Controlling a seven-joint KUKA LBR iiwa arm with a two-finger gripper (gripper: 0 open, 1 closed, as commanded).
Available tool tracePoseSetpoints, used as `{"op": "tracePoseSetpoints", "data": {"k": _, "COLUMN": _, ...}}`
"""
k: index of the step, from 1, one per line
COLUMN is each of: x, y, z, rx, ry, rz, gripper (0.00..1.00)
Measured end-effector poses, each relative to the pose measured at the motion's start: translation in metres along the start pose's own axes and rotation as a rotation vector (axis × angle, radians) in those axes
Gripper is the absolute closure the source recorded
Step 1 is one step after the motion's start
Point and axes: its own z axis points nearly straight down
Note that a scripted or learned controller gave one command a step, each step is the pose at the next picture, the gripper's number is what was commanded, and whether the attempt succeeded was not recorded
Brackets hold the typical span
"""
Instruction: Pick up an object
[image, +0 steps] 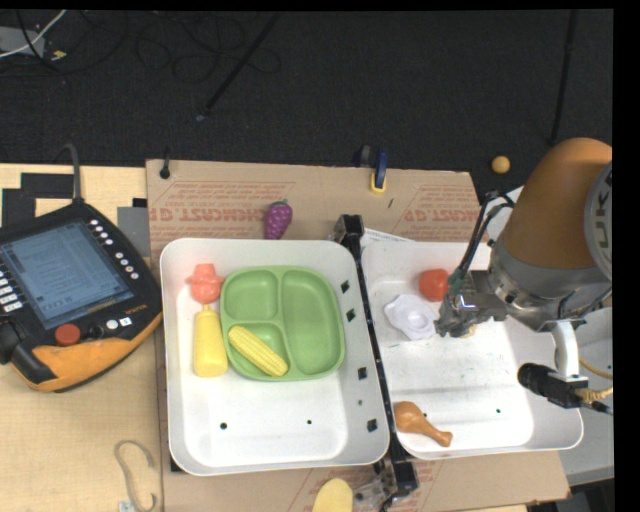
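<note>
Arm enters from the right, orange band (565, 195) uppermost, wrist bent down over the right bin (520, 425). Gripper (457, 322) sits low in the upper-middle part of that bin. From this slant it reads as one dark mass; cannot tell how it is set, and nothing is seen held in it.

Right bin contents:
- White crumpled object (411, 316), just beside the gripper on its left, possibly touching; contact not clear.
- Red-orange round object (433, 284), just up and left of the gripper, close to it, near the bin's back wall.
- Tan drumstick-shaped toy (422, 423), near the front left corner, well apart from the gripper.

Left bin (262, 440) contents:
- Green divided plate (300, 320), centre-back.
- Yellow corn cob (258, 350), lying aslant in the plate's lower-left compartment.
- Yellow bottle-shaped toy (208, 343), beside the plate's left edge.
- Pink-red toy (204, 283), just behind the bottle.

Outside the bins: purple grape bunch (278, 218) on the cardboard behind the left bin; a yellow rounded object (333, 494) at the front edge between the bins; control pendant with screen (65, 290) at far left on the bench.
</note>
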Motion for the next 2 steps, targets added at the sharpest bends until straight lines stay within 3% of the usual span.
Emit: {"op": "tracePoseSetpoints", "data": {"k": 2, "x": 0.063, "y": -0.035, "z": -0.005, "rx": -0.001, "ry": 0.0, "rz": 0.0, "gripper": 1.0}}
